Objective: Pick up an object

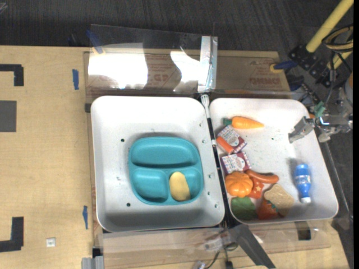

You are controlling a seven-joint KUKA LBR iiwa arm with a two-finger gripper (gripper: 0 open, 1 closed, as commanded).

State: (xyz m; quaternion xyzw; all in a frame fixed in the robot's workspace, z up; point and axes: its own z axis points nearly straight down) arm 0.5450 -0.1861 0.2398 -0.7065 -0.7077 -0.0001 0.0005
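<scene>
I cannot tell how my gripper (303, 129) is set; the small blue bottle (302, 181) looks light, stiff, slick, so I'd pinch across its middle

Gripper (303, 129) hangs over right bin (269, 108) edge, near blue bottle (302, 181).

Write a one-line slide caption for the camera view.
Gripper over the right bin of toy food; a yellow potato sits in the teal tray in the left bin.
</scene>
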